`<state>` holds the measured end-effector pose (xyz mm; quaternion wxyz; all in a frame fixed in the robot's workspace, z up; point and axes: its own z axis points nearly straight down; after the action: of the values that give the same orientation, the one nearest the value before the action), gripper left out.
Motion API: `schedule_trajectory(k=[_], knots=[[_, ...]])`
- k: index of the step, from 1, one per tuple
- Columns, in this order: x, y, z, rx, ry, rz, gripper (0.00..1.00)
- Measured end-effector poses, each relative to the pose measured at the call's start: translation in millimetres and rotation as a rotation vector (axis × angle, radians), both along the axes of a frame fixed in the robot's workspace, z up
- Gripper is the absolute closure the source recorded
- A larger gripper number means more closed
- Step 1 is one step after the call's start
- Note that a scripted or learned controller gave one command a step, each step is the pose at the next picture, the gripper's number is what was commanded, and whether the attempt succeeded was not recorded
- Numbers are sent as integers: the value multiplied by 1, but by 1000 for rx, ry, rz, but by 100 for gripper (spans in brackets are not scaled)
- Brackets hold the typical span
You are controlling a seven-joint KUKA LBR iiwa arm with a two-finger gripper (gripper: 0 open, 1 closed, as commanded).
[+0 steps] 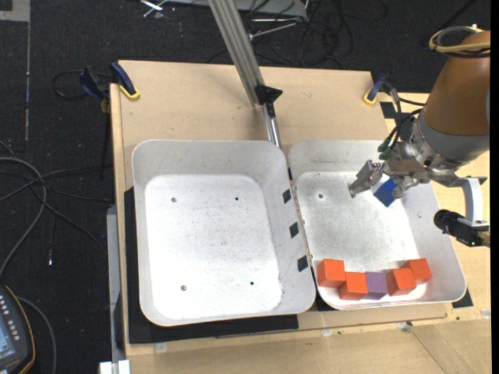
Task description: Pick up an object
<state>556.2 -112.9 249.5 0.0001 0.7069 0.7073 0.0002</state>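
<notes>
My end effector (pixel 374 184) is clamped on a small blue block (pixel 385 192), lifted above the right shallow white bin (pixel 366 232). The grip looks off-centre; I judge the block could slip and drop among the orange cubes (pixel 355 283) below.

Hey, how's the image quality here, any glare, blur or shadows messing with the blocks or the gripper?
Camera view: even, soft light, with no hard glare on the white bins. The row of blocks at the right bin's near edge is sharp enough to tell orange from purple. The gripper is slightly soft, with a blue block at its tip; grip unclear. Shadows are faint.
</notes>
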Motion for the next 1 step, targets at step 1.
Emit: schedule_trajectory(k=[1], knots=[[7,-45,-70,-1,6,-5,0]])
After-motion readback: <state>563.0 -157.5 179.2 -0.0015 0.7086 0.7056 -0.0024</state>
